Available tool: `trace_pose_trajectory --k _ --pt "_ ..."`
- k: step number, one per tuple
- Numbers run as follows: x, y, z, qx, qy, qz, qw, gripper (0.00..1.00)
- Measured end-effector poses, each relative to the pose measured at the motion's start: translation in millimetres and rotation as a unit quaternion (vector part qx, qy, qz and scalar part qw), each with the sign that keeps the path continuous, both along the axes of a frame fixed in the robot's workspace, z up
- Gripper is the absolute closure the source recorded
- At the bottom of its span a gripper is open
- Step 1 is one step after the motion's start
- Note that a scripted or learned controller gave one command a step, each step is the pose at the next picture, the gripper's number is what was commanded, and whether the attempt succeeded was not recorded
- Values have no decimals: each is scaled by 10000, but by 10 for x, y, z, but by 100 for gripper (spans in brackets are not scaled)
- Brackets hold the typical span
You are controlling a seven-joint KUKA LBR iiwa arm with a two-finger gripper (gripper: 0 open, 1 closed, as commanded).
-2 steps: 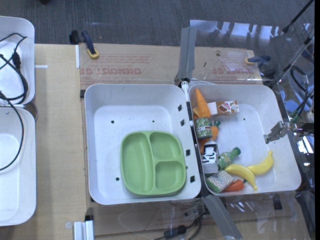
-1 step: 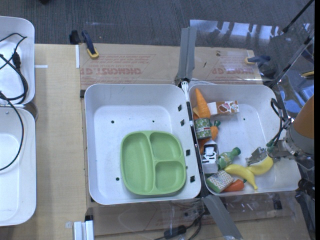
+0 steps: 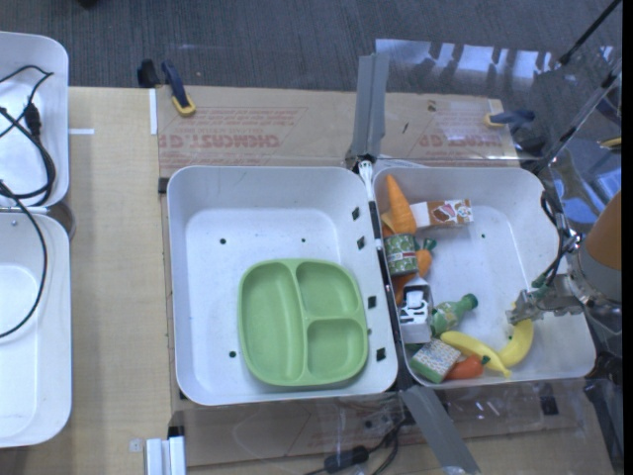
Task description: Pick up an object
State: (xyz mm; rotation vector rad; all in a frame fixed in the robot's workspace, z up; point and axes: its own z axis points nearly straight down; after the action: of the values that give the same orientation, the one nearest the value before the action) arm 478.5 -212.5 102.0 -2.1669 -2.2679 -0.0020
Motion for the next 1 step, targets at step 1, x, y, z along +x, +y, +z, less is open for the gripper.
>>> trace_pose_trajectory --k 1 --pt "-4 935 978 -25 -4 -477 9989 100"
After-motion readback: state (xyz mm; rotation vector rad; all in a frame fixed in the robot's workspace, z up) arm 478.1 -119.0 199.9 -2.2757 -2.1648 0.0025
